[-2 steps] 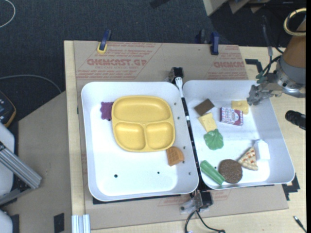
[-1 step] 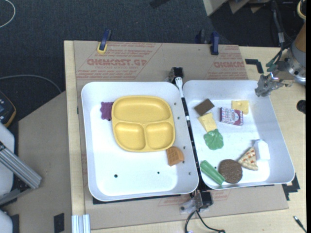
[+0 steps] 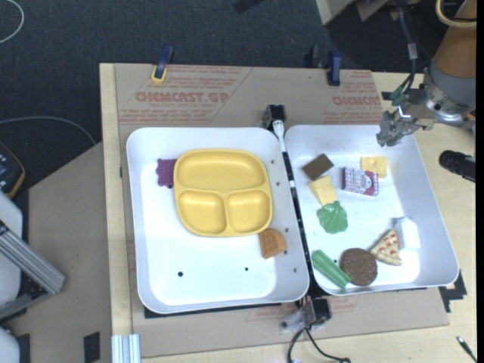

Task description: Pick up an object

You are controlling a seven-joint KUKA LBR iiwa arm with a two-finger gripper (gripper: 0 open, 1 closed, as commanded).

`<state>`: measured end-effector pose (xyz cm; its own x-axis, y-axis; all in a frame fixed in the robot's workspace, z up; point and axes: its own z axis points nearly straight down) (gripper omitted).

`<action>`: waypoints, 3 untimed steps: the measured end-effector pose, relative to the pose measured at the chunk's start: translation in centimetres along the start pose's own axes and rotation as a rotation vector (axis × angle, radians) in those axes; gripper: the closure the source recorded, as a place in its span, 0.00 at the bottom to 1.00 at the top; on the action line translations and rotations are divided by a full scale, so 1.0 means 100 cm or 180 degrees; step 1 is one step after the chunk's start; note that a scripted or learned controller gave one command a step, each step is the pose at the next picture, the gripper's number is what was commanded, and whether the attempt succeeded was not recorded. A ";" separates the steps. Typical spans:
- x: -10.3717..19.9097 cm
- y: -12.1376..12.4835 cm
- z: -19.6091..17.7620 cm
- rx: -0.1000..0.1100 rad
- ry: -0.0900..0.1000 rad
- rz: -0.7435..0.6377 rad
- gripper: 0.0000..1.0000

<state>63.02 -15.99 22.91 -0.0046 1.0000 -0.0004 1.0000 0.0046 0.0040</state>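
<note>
My gripper point(image 3: 391, 129) hangs over the far right corner of the right bin point(image 3: 431, 203), above and apart from the toy food. Below it lie a yellow cheese cube point(image 3: 373, 165), a small pink carton point(image 3: 360, 181), a brown block point(image 3: 318, 166), a yellow wedge point(image 3: 324, 190), a green leafy piece point(image 3: 332, 218), a pizza slice point(image 3: 387, 248), a white piece point(image 3: 408, 232), a dark round patty point(image 3: 358, 266) and a green stick point(image 3: 329, 268). Nothing shows between the fingers.
The left bin point(image 3: 151, 225) holds a yellow divided plate point(image 3: 222, 190), a purple piece point(image 3: 165, 172) at the plate's left edge and a brown waffle piece point(image 3: 272, 243) at its lower right. Clamps point(image 3: 159, 72) grip the board's far edge.
</note>
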 end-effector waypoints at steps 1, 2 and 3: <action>0.058 0.001 0.003 0.0019 0.0011 -0.0006 1.00; 0.108 0.023 -0.004 -0.0003 0.0004 -0.0005 1.00; 0.146 0.032 -0.005 0.0000 -0.0001 0.0002 1.00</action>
<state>66.13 -1.35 23.38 -0.0040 1.0000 -0.0007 1.0000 0.0040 0.0041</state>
